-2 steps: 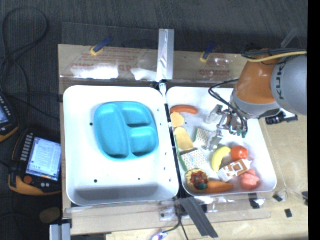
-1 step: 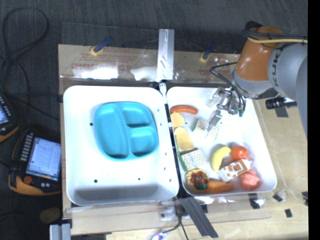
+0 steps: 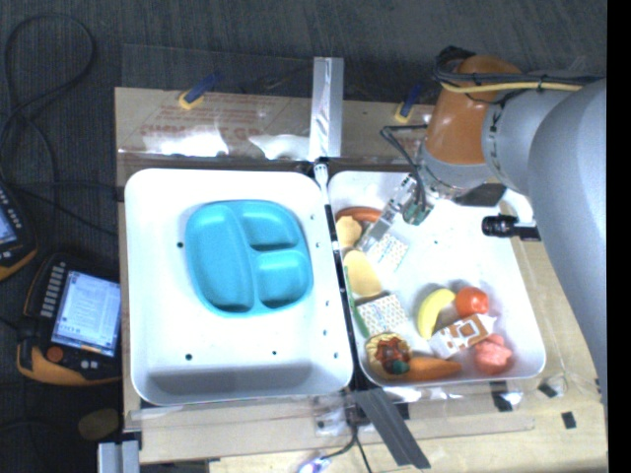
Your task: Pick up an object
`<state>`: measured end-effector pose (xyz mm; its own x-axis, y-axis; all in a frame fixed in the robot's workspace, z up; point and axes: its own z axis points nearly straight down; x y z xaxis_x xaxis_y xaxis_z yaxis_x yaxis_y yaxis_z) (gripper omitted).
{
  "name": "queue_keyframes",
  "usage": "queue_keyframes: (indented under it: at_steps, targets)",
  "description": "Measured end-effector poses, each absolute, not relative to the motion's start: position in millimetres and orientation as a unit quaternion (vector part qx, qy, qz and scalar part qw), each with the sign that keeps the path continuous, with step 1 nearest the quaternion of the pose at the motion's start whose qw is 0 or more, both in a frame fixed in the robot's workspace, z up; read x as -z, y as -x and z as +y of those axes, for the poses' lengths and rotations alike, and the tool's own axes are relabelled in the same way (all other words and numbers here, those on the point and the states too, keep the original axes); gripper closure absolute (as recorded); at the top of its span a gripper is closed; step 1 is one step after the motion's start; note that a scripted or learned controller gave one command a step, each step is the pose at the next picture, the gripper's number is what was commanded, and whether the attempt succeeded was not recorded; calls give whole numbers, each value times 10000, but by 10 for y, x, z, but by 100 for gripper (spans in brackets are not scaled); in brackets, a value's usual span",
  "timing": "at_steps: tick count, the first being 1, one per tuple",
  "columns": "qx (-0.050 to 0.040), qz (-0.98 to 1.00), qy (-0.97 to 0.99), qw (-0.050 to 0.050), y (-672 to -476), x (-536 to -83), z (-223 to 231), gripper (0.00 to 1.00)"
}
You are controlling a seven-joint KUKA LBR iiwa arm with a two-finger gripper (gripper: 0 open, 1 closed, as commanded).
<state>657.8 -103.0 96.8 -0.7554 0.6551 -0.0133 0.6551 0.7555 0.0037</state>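
Note:
The right bin [image 3: 523, 294] holds several toy foods. A yellow banana [image 3: 434, 308], a red tomato [image 3: 473, 300], a white and orange box [image 3: 461, 338], a pink fruit [image 3: 493, 353] and an orange carrot [image 3: 430, 368] lie along its near side. A pale yellow piece [image 3: 363, 275], a green-checked box [image 3: 383, 313] and a round multicoloured item [image 3: 387, 353] sit by the left wall. My gripper [image 3: 381, 232] hangs low in the bin's far left corner, over a white patterned packet [image 3: 391, 253], close to a cream piece [image 3: 347, 230] and a reddish-brown item [image 3: 357, 213].
The left bin [image 3: 158, 353] bears a blue divided tray [image 3: 246, 254]. The grey arm with its orange band [image 3: 458, 126] crosses the right bin's far right corner. A handheld device [image 3: 79, 313] and cables lie on the floor to the left.

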Motion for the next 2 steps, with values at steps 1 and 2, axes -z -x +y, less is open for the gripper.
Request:
queue_keyframes:
  at_steps: [1, 2]
  targets:
    - [5, 9831, -1831, 7, -6337, -1845, -519, 0]
    - [1, 9649, -2625, 7, -6595, -1838, -451, 0]
